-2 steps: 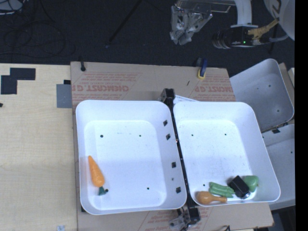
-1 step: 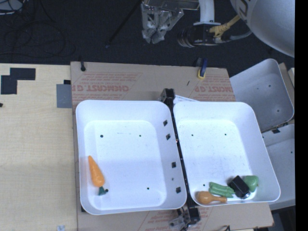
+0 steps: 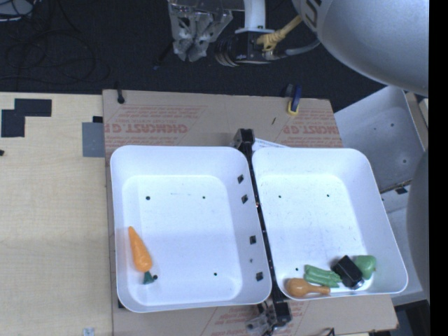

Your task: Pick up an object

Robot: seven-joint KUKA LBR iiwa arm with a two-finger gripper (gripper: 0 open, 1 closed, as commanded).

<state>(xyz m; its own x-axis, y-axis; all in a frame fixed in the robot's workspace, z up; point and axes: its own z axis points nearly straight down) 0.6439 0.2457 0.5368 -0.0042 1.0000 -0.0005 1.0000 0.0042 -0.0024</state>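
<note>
Gripper (image 3: 198, 37) sits high at the far edge of the scene, raised well above the bench and beyond the back rims of both bins, on the end of the grey arm (image 3: 371, 26) that sweeps in from the right. Its metal fingers point downward and hang close together, though the view is too dim and small there to tell whether they are parted or closed. Nothing is visible between them.

Well below the gripper and nearer the viewer lie two shallow white bins, side by side. The left bin (image 3: 175, 161) is almost directly beneath and forward of the gripper. It has one toy carrot (image 3: 139, 250), orange with a small green top, lying near its front left corner, far from the tool.

The right bin (image 3: 315, 161) lies forward and to the right of the gripper. Its front right corner has a small cluster, the farthest things from the tool: an orange pear-shaped toy (image 3: 306, 288), a green pod-shaped toy (image 3: 322, 276), a black block (image 3: 347, 271) and a green rounded piece (image 3: 365, 264). They touch or overlap one another.

Judging by this, the task is at its start: the arm is parked high and no object has been chosen or approached. The next move calls for travelling forward over a bin and descending with the fingers spread. The carrot looks the easier target, since it lies alone with space around it; the cluster risks a crowded, slipping grasp.
</note>
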